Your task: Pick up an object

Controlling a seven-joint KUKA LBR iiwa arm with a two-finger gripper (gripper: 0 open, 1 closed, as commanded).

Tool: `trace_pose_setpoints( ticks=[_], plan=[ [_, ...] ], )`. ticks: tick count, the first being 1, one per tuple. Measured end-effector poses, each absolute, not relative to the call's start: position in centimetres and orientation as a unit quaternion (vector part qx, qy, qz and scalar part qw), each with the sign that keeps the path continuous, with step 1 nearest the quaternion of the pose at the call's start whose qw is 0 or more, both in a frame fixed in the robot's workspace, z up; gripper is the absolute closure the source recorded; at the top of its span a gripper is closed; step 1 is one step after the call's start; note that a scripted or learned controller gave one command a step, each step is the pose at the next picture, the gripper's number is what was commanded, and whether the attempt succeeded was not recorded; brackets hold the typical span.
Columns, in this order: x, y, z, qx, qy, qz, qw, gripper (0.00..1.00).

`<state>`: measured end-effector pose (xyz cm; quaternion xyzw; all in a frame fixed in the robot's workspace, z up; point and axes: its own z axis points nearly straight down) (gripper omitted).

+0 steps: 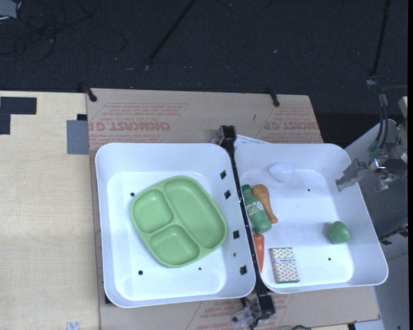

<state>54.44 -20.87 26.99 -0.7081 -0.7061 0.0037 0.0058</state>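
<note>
A robot gripper is hovering at the right bin's edge, grip state unclear. The round green ball is likely sitting loose and could roll away.

The tool hung at the right rim of the right bin, over its far corner. Just below it in the frame a green ball lay on the bin floor. Farther left of the tool, against the divider, lay a green bottle touching an orange drumstick-shaped toy, with a carrot and a small patterned box nearer the front. Well left of the tool, the left bin held a green divided plate
</note>
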Motion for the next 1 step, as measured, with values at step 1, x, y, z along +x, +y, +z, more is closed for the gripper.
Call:
trace_pose_setpoints(
  ticks=[1],
  plan=[
    [54.63,-20.85,27.68,-0.707,-0.707,0.0006,0.001,0.00]
  ],
)
